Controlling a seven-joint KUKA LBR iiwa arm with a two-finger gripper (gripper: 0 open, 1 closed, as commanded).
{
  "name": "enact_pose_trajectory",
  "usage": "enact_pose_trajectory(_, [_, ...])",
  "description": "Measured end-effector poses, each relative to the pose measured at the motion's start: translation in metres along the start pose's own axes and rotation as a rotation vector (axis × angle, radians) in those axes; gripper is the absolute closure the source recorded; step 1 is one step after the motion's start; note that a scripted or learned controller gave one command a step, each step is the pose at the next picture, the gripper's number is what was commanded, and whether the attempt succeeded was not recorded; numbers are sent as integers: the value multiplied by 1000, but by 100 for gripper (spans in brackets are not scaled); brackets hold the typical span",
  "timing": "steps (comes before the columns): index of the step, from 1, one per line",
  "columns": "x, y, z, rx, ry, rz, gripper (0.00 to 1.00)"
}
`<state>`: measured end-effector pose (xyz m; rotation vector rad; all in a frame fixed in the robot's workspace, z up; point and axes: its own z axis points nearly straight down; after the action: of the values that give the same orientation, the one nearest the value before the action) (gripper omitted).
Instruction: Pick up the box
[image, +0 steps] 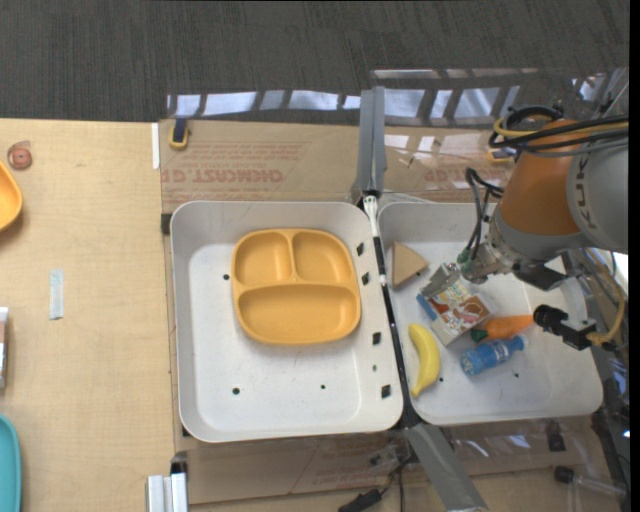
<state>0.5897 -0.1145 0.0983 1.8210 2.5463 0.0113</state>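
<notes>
Operator, your arm (560, 190) reaches in from the right over the right bin (560, 400). Its gripper (472, 266) sits low over the upper left part of that bin, just above the box. Whether the jaws are spread or pressed together cannot be told from this angle; nothing is seen pinched between them.

The box (457, 308) lies flat in the right bin, left of centre, turned at a slant. It shows a printed, colourful face with a silver upper end, and that end lies directly beneath the gripper.

A tan wedge (406, 264) rests near the bin's upper left corner, just beside the box's upper end. A small blue item (425, 305) touches the box's left edge. A banana (425, 358) lies along the bin's left wall, below the box. An orange carrot (508, 326) lies just right of the box, and a blue bottle (492, 354) lies below the carrot, close to the box's lower right corner.

The left bin (280, 400) holds a yellow divided plate (296, 285) in its upper half, resting flat with three compartments facing up.

Both bins sit side by side on the bench (80, 300); flattened cardboard (260, 165) lies behind the left bin.
</notes>
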Motion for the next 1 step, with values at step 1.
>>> enact_pose_trajectory(1, [8,-8,0,-1,-3,-23,0])
